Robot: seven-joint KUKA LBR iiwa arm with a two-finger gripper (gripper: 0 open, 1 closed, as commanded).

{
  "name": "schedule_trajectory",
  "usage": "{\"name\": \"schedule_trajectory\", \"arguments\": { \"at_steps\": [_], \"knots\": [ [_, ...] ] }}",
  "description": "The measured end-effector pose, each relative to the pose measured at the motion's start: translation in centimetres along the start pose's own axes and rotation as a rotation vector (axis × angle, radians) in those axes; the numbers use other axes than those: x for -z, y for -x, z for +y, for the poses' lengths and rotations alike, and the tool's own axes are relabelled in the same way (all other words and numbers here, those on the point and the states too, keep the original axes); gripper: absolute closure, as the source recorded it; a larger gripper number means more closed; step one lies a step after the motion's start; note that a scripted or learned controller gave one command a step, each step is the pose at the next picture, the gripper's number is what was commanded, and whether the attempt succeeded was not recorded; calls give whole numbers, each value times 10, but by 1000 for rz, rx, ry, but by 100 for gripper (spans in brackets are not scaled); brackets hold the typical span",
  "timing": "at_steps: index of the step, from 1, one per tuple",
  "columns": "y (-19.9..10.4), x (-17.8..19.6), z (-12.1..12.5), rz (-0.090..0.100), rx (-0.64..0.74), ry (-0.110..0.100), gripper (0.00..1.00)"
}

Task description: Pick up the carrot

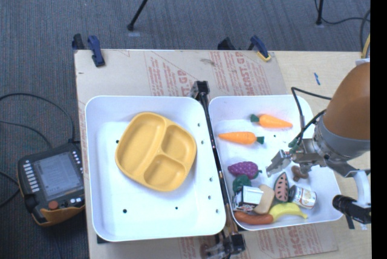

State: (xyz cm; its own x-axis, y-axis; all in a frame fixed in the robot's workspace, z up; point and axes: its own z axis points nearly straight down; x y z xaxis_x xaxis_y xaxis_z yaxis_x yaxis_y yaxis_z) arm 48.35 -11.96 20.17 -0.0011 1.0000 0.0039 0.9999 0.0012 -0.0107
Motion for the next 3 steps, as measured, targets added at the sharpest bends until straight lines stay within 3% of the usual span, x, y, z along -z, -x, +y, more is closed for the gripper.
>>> {"name": "schedule_trajectory", "arguments": {
  "at_steps": [1, 2, 3],
  "knots": [
    [95, 84, 35, -6, -127, 13, 0],
    [84, 84, 82, 0, -342, 6, 0],
    [82, 6, 114, 1, -227, -2, 0]
  ]
}}
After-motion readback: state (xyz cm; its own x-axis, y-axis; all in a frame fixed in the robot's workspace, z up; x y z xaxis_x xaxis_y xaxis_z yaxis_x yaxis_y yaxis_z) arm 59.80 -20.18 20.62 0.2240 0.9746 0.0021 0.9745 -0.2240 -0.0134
